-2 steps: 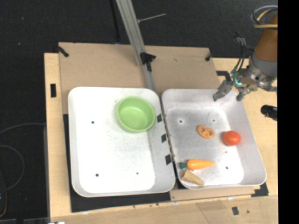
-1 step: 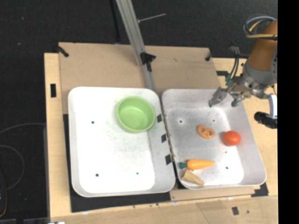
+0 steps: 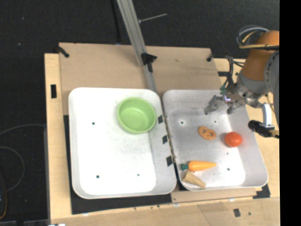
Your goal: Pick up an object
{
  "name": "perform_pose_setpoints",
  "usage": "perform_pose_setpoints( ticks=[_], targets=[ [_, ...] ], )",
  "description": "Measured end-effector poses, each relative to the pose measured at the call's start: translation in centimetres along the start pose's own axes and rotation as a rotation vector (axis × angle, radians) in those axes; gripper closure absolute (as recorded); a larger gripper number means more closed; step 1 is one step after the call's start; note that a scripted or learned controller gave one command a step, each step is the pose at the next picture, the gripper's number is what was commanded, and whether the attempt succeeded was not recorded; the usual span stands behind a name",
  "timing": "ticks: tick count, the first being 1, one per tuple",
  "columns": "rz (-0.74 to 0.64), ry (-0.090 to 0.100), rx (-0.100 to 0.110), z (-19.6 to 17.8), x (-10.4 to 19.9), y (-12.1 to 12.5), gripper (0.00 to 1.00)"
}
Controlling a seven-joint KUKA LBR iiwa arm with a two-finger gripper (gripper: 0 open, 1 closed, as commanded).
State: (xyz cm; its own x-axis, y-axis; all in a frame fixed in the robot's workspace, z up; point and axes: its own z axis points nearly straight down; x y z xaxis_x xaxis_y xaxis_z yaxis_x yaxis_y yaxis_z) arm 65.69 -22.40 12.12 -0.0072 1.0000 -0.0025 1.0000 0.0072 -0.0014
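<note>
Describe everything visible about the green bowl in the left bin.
The green bowl is small, round and light green, and looks like smooth plastic. It sits upright with its open side up, nothing visible inside. It rests on the floor of the left bin, near the bin's upper right corner, touching no other object.

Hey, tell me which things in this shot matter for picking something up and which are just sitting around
Part of the job:
- gripper, over the right bin, nothing between its fingers
- tomato
- carrot
- small orange-brown food piece
- tan wedge by the carrot

Just lying about:
- green bowl in the left bin
- metal pole behind the bins
</note>
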Motion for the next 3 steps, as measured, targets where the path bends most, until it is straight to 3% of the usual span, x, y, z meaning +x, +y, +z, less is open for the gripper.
perform_pose_setpoints(
  ticks=[1, 2, 3],
  targets=[
    [-0.001, 0.0, 0.0, 2.0, -0.1, 0.0, 0.0],
    [-0.005, -0.005, -0.005, 0.7, -0.3, 0.1, 1.0],
    [0.003, 0.001, -0.004, -5.3, 0.0, 0.3, 1.0]
  ],
)
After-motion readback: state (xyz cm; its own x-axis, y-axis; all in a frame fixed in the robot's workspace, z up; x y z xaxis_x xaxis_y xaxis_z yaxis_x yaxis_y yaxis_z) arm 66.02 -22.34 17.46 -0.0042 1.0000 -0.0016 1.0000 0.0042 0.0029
